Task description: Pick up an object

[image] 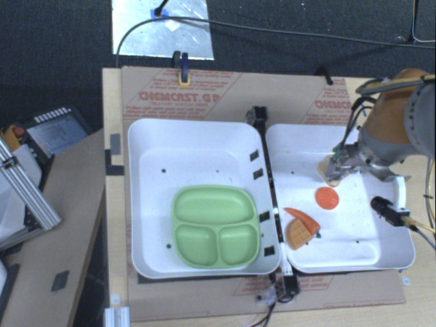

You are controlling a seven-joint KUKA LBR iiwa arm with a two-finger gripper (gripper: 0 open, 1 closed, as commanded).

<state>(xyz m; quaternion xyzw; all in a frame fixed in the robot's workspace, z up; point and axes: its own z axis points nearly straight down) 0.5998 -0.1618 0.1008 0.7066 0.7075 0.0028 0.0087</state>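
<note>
In the right bin (354,254) lie an orange round disc (327,198), a curved orange-red piece (302,217) and a tan waffle-like piece (298,233) near the bin's left wall. A small tan object (330,174) sits just above the disc. My gripper (338,165) reaches in from the right and is down at that tan object, touching or almost touching it. Its tip is too small and blurred to read.
The left bin (146,142) holds a green divided plate (215,225). A black divider with clips (267,182) runs between the bins. The arm's grey body and orange band (395,118) hang over the right bin's far right side. A black part (385,210) juts over its right wall.
</note>
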